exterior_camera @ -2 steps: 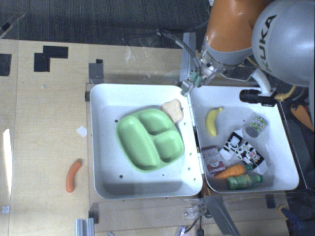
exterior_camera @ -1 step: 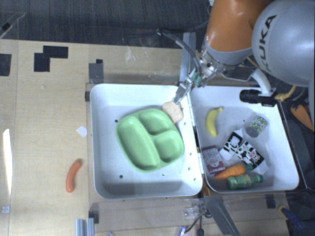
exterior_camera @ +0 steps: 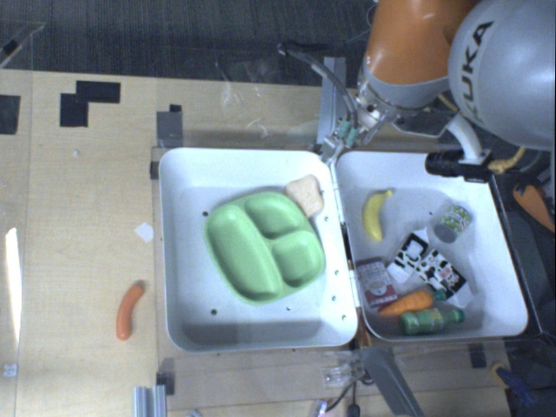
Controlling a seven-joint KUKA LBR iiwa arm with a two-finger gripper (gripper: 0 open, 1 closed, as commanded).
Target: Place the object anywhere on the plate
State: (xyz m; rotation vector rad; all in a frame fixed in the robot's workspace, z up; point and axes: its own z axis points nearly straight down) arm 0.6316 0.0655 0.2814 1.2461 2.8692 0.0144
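A green divided plate [exterior_camera: 261, 248] lies in the left white bin [exterior_camera: 187, 320]. A pale slice of toast [exterior_camera: 306, 195] rests at the plate's far right corner, partly on its rim and close to the bin's right wall. My gripper [exterior_camera: 341, 137] hangs over the back end of the wall between the two bins, a short way beyond the toast and apart from it. Nothing shows in its grasp. The orange band and grey wrist loom above it at the top right.
The right bin [exterior_camera: 504, 233] holds a banana [exterior_camera: 374, 215], a small can [exterior_camera: 453, 221], a black-and-white packet [exterior_camera: 426, 262], a reddish packet [exterior_camera: 374, 281], a carrot [exterior_camera: 407, 302] and a green bottle [exterior_camera: 431, 320]. An orange sausage [exterior_camera: 129, 310] lies on the bench left of the bins.
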